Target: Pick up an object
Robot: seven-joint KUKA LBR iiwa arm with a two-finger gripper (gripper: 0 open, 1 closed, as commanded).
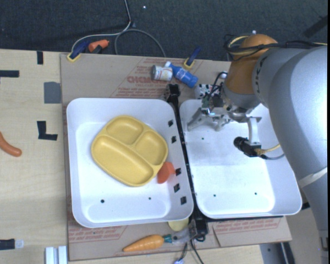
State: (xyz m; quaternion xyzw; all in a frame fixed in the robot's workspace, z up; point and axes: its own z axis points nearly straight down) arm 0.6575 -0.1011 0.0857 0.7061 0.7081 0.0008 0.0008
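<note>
Yellow plastic dominates the left bin [80, 202]: a divided plate [130, 149] lies tilted across its middle, and a small orange-red piece [165, 172] rests against the plate's lower right edge, close to the wall between the bins. These are the only things within reach inside the bins, so one of them is most likely the object to pick.

The arm [297, 109] comes in from the right, and its end effector [213, 114] sits over the upper left corner of the right bin [247, 202], near the dividing wall. I cannot tell how far open it is, and nothing shows in its hold. It stands apart from both the plate and the orange-red piece.

To do this step well, I judge the arm should cross the divider high enough to clear the rim, then come down straight over the target. The orange-red piece looks the easier grasp, being small, but it touches the plate, so the approach should leave room on the side away from the plate. The plate itself is broad and shallow; a grip on its raised rim seems the only workable hold.

Outside the bins, on the table [22, 191], lie a toy sausage [6, 143], a carrot [144, 243] and a blue and white bottle [175, 73].
</note>
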